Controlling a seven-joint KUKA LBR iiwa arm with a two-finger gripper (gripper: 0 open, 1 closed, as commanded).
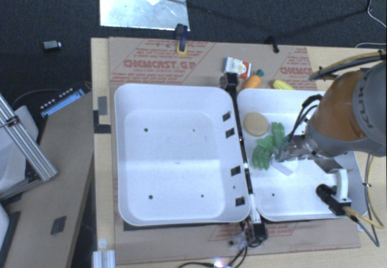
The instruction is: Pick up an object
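The right bin (272, 203) holds a green leafy toy (267, 147) near its left wall and a tan round disc (256, 123) just behind it. My gripper (283, 156) hangs low over the bin, right beside the green toy's right edge and touching or nearly touching it. A small white piece (282, 168) lies under the gripper. The arm's grey and orange wrist (341, 117) covers the bin's right part. Whether anything sits between the fingers cannot be made out.
The left bin (175, 152) lies beside the right one, split from it by a dark divider with clips (237, 146). Behind the bins on the cardboard lie a white and red packet (237, 66), an orange carrot-like toy (252, 81) and a yellow item (282, 85).
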